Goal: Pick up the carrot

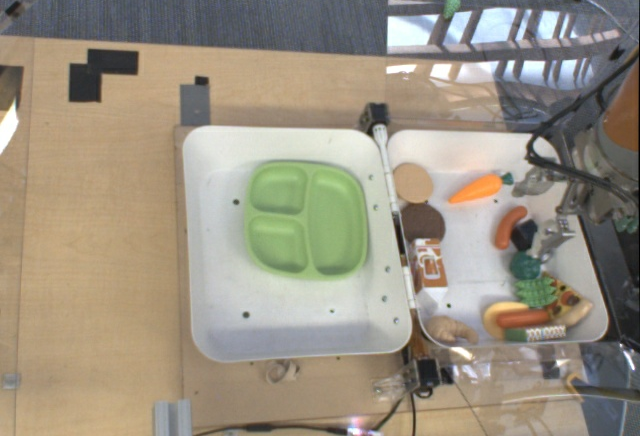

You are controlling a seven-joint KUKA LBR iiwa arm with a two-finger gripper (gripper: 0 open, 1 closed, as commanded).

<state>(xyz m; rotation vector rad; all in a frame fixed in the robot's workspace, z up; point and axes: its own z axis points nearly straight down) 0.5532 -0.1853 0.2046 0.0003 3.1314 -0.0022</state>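
From the camera above, the orange plastic carrot with a green top (478, 188) lies in the right-hand shallow white bin (470, 149), toward its far edge, clear of the other toys. Its long axis runs nearly across the bin, pointed tip toward the green divided plate (305, 220) in the left-hand bin (215, 254), green top toward the arm. The metal pincer (552, 237) hangs near the bin's right edge, nearer than the carrot; whether its jaws are apart, I cannot tell. The carrot lies leftward and farther back.

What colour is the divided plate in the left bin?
Light green. The divided plate shows plainly in the camera view, lying in the left bin.
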